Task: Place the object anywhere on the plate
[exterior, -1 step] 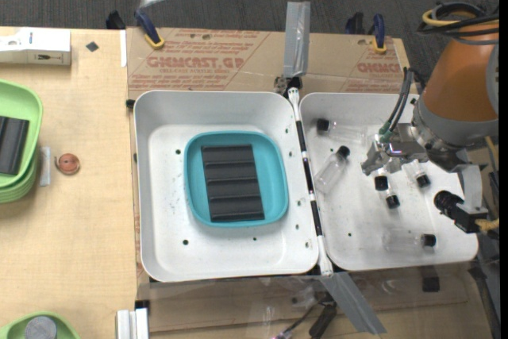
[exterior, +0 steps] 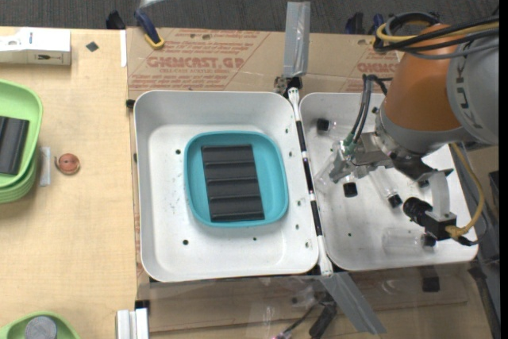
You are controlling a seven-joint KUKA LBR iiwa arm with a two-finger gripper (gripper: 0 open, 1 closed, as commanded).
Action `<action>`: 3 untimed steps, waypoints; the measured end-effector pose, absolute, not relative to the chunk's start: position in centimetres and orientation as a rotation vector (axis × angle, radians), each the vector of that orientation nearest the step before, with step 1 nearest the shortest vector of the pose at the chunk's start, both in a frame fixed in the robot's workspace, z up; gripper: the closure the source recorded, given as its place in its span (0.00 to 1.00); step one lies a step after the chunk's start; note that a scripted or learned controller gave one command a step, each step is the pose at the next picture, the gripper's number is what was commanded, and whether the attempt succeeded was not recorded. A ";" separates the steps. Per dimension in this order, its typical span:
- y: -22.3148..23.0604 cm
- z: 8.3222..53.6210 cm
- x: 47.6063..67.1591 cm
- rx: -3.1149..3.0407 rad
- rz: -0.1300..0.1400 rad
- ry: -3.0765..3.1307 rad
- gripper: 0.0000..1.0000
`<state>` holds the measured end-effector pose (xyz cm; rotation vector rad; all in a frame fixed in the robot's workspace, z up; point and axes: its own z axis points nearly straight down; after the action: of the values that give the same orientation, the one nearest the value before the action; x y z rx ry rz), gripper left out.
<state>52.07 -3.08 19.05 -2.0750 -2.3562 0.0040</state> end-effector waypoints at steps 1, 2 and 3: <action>3.7 19.0 50.9 -1.928 0.005 -2.477 1.00; 3.6 19.1 50.9 -1.931 0.004 -2.476 0.00; 3.6 19.1 50.9 -1.931 0.004 -2.476 0.00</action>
<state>50.92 3.63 19.05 -1.9310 -2.4756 0.0045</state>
